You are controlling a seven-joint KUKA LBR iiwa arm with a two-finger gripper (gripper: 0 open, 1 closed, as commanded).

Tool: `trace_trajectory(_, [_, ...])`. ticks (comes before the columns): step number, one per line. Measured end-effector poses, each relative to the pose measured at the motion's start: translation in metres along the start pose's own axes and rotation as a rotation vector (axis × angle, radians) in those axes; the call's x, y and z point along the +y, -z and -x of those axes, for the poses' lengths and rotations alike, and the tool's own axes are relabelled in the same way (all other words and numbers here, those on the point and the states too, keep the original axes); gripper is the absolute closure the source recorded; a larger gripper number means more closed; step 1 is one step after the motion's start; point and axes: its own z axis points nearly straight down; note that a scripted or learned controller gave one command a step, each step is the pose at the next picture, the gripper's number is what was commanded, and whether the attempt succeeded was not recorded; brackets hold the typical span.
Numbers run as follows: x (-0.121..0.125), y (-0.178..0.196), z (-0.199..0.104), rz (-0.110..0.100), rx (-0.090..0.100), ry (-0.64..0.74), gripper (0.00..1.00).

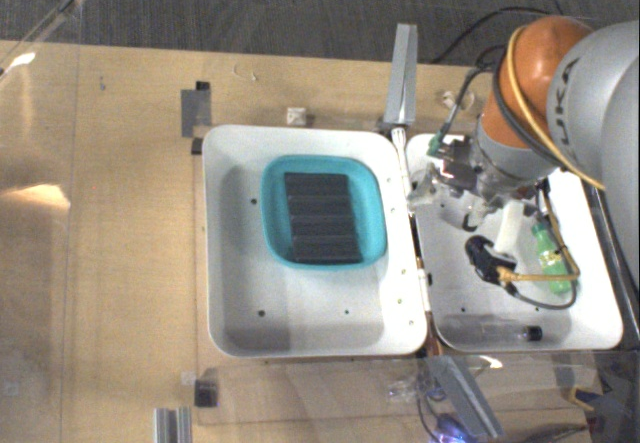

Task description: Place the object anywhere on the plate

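Arm [560, 81] is hovering over right bin [590, 331] | gripper [455, 186] fingers hidden, grip unknowable | green object [550, 249] is lying in right bin (looking light, slick, small), grasp across its narrow middle | teal plate [372, 193] is waiting in left bin [230, 301]
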Motion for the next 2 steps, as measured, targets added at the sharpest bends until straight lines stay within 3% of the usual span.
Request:
trace_trajectory(1, [-0.026, 0.026, -0.023, 0.0, 0.001, -0.087, 0.0])
trace_trajectory(2, [-0.02, 0.021, -0.011, 0.0, 0.001, -0.134, 0.0])
